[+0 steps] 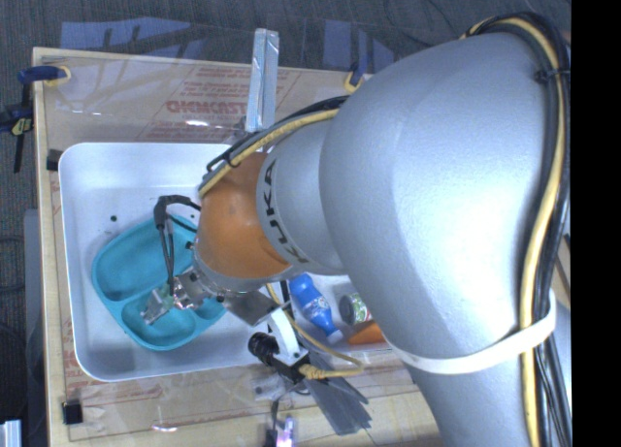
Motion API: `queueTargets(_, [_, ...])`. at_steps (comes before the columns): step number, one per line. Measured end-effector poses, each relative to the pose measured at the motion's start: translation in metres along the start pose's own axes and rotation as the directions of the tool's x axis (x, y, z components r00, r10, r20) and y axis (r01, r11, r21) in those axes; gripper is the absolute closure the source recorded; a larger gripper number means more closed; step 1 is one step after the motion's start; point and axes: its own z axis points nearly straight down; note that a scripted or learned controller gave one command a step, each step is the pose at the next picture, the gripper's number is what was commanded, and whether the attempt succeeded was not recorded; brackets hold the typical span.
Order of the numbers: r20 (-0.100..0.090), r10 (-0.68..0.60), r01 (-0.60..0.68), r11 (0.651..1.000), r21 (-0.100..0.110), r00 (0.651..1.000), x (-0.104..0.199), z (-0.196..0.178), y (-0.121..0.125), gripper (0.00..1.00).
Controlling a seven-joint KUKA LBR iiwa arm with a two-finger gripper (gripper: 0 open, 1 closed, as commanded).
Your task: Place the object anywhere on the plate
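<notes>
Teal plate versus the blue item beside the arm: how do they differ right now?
The teal plate is wide, shallow and divided into compartments; the blue item is small and narrow, shaped like a little bottle with a white band.

The plate lies in the left part of the white bin with the claw over its near edge; the blue item lies further right, partly hidden under the arm.

Both rest inside the same bin.

Even overhead light, glare on arm (437, 193), slight softness.
</notes>
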Motion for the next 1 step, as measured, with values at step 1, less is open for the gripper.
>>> queueTargets(1, [0.001,0.142,-0.142,0.99,-0.002,0.99,-0.0582,-0.0971,-0.0293,0.0])
